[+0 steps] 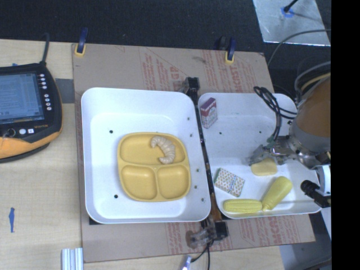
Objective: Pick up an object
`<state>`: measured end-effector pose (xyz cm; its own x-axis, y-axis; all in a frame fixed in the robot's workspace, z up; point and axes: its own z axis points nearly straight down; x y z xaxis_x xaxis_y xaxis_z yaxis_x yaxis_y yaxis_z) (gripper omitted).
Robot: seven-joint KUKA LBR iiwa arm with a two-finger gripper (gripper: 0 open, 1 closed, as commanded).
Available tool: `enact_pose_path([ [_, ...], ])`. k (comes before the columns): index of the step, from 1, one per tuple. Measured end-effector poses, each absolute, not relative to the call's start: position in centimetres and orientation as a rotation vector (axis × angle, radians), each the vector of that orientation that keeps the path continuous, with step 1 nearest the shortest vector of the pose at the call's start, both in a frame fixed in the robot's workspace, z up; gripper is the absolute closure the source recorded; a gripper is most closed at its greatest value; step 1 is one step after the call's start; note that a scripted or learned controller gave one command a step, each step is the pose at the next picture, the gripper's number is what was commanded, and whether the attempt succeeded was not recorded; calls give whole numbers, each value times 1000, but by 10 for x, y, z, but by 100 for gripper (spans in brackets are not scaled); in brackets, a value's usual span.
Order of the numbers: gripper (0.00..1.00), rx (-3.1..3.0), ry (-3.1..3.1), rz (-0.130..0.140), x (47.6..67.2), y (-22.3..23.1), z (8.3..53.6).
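gripper (268, 154): we can't tell its opening or hold
target: pale yellow block (264, 168), just below it
approach: we centre over block, avoid the corn cobs (277, 192) beyond

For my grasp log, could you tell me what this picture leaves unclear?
- Hand, camera view: small and dim; grip on the pale yellow block unclear.
- Small carton: print too small to read.
- Handheld screen: cut off by the left edge.
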<state>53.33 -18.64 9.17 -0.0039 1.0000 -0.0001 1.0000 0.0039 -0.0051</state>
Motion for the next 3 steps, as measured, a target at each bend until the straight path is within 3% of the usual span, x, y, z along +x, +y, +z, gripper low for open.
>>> enact_pose_path([
  [1,0,-2215,-2222,4,516,-212,92],
  [2,0,-2212,-2228,4,562,-196,92],
  [3,0,-2213,-2226,6,525,-203,92],
])
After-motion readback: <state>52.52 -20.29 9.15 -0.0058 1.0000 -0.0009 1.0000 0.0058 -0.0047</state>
